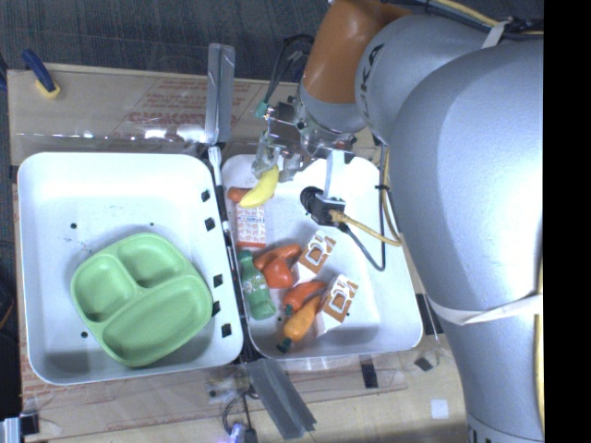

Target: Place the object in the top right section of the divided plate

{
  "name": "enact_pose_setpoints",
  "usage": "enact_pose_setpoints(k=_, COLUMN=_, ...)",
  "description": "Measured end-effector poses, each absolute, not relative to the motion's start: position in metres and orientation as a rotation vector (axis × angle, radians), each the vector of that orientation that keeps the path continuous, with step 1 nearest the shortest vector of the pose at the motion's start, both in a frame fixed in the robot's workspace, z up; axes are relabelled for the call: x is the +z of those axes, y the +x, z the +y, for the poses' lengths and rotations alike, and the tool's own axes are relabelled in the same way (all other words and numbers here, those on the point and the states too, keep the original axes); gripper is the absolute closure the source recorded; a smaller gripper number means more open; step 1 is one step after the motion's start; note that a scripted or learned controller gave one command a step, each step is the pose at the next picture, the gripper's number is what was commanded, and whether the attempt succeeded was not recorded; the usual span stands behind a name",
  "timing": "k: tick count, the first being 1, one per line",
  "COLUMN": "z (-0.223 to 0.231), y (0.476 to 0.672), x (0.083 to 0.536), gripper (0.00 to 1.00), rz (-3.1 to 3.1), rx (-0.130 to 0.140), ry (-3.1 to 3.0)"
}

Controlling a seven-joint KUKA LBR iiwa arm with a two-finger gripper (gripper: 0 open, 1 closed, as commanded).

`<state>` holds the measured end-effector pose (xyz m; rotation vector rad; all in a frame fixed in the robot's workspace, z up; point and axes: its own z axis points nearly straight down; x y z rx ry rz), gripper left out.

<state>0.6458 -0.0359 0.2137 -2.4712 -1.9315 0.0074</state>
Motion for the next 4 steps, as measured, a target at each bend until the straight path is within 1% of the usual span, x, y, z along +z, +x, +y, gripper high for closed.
enact_pose_setpoints(k=1, z=-0.032, y=0.657, x=0.280, gripper=1.00, rz=-1.881, rx=0.002, ry=-2.515)
enact_pose_setpoints(k=2, z=-0.029, y=0.612, x=0.203, gripper=1.00, rz=-2.311, rx=0.005, ry=-2.123)
enact_pose_setpoints(k=3, z=0.002, y=0.552, x=0.191, gripper=1.00, rz=-2.343, rx=0.004, ry=-2.088)
enact_pose_setpoints(k=4, z=0.087, y=0.501, x=0.191, gripper=1.00, rz=-2.258, rx=0.006, ry=-2.180)
